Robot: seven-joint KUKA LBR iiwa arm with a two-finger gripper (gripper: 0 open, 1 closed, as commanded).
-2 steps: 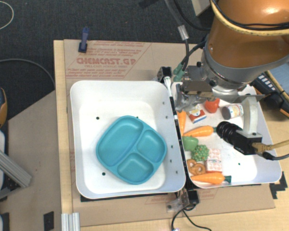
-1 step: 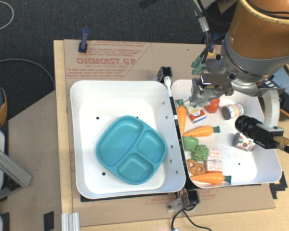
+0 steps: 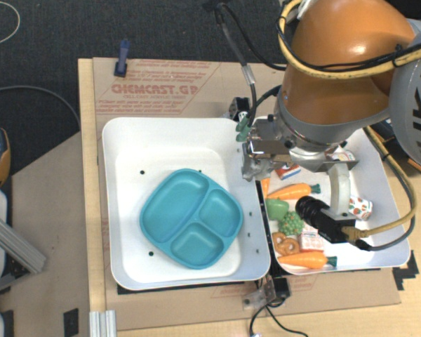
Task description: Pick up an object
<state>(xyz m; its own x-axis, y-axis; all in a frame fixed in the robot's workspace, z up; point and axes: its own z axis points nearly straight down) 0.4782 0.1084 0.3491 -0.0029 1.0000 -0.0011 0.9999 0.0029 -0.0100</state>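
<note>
You see the gripper (image 3: 261,161) over the far left corner of the right bin (image 3: 391,260); you cannot tell if it is wide or narrow. On its near side lie 1 carrot (image 3: 291,192), greens (image 3: 290,223) and a pretzel (image 3: 286,244); the left bin (image 3: 116,188) holds a plate (image 3: 191,217).

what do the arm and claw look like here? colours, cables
The arm is grey, with a big glossy orange band that looks rounded like a dome from this view. A yellow cable, paired with a black one, loops across the orange. The claw is boxy bare silver metal, with thin dark wires running up from it.
</note>
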